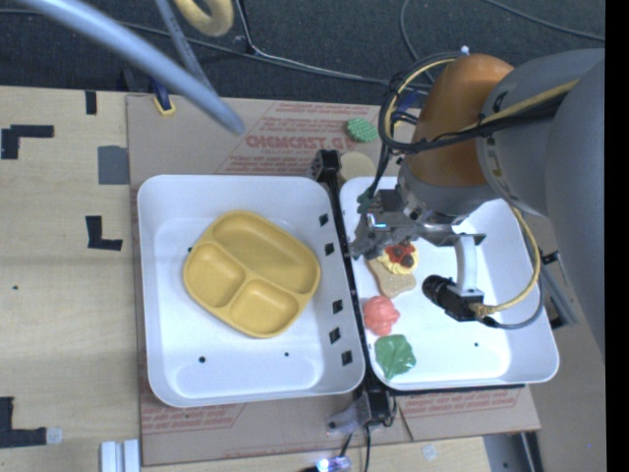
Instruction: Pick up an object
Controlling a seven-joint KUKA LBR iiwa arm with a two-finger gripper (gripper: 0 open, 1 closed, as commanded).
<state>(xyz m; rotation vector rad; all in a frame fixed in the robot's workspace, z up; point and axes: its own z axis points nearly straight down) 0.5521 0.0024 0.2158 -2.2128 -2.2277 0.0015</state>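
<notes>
The arm enters from the right and its wrist is positioned over the far-left part of the right bin [511,357]. The gripper [385,232] hangs low at that bin's left wall, just beside the divider between the two bins. Whether it is released or clenched cannot be determined from the camera view, because the wrist body covers most of the tool.

The nearest candidate is the tan cookie-shaped toy with a red topping [397,266]. It lies immediately on the near side of the gripper, slightly to the right, and appears to be touching or almost touching the tool. Its long axis runs roughly far to near. Nothing is visibly held.

Two further candidates lie along the same line toward the near edge: a pink ball-like object [380,314], then a green leaf-shaped object [394,354]. All three sit close to the left wall of the right bin.

The left bin [167,362] holds a yellow compartment tray [252,273], well apart from the gripper.

Judgement: a short shift toward the near side is the deciding correction before any descent.
</notes>
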